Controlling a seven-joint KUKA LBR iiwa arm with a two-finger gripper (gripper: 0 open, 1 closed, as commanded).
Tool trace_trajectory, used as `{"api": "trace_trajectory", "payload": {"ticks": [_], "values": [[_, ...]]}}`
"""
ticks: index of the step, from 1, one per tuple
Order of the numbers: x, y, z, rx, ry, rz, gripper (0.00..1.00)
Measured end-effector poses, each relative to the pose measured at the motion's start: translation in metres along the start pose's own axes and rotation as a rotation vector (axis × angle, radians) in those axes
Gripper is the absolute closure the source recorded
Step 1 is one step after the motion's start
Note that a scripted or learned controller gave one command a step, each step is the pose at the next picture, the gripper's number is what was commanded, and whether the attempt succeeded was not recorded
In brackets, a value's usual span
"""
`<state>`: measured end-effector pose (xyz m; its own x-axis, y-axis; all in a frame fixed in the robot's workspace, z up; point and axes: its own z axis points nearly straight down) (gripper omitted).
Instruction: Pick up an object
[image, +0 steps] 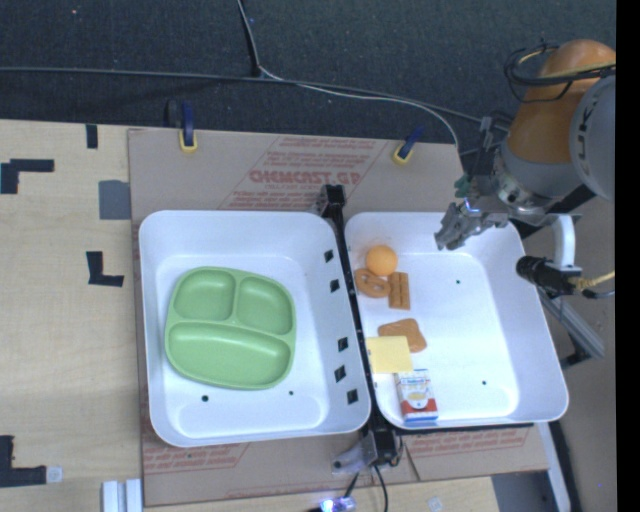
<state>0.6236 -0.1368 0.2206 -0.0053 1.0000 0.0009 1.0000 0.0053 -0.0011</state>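
Evidently claw (452, 232) above right bin (500, 300), unladen.

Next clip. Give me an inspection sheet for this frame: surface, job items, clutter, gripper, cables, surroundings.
Surface: cardboard sheet clamped to a wooden bench, bearing the left bin and the right bin side by side.
Job's things: in the right bin, along its left side, an orange ball, a pretzel, a cracker, a toast-coloured piece, a yellow square and a small carton.
Clutter: green divided plate in the left bin.
Gripper: the gripper hangs over the right bin's far corner, apart from every item; finger state unclear.
Cables: black cable crossing the dark backdrop.
Surroundings: black tape marks on the bench.
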Motion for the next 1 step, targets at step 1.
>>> {"api": "trace_trajectory", "payload": {"ticks": [1], "values": [[0.0585,-0.0030,0.0067,0.002,0.001,-0.001,1.00]]}}
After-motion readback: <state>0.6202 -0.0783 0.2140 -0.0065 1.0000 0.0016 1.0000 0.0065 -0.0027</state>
